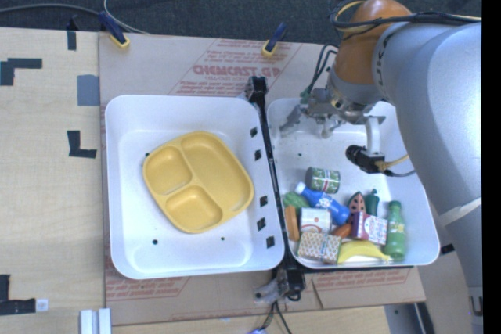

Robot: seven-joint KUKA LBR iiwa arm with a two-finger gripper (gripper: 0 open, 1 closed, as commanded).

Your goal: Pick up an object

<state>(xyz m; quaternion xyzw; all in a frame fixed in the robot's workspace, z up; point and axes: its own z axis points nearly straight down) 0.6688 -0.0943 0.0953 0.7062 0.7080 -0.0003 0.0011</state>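
The gripper (313, 121) hung over the right bin (423, 242) (fingers spread, holding nothing), the green can (322, 181) at its six o'clock.

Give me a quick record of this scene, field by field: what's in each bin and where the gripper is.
left bin: a yellow divided tray
right bin: small items heaped at the near end, among them a green can, a banana, a green bottle
gripper: over the right bin's far end, apart from the heap
held: nothing seen between the fingers
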